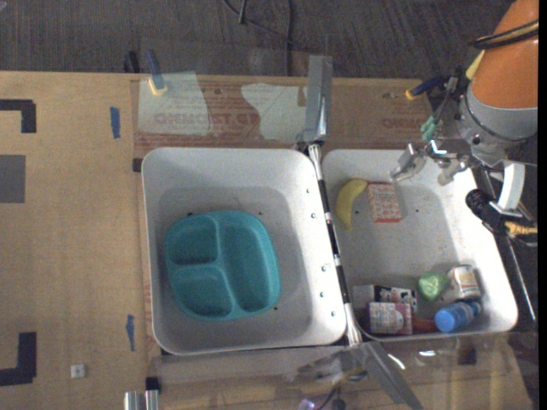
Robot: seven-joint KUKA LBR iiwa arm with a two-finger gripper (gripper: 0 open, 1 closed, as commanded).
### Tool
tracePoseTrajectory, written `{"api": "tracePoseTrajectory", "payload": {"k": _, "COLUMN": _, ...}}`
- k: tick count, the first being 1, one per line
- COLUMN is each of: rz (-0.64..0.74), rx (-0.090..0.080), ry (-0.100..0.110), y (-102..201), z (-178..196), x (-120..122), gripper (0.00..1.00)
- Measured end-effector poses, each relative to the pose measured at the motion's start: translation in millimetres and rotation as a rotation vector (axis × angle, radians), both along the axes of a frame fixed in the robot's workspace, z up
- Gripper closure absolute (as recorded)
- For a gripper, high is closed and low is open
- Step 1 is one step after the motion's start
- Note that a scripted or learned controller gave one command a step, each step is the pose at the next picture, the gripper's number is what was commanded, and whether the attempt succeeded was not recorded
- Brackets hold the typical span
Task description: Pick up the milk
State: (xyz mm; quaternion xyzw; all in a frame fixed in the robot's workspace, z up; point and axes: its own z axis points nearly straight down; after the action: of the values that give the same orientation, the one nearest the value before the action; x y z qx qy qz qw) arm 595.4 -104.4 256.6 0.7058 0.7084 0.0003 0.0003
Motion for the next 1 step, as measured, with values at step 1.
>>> {"api": "tracePoseTrajectory", "payload": {"k": 1, "rz": -0.032, "rx": -0.001, "ry": -0.001, "y": -27.1, "z": -54.9, "x": 72.0, "gripper": 0.00}}
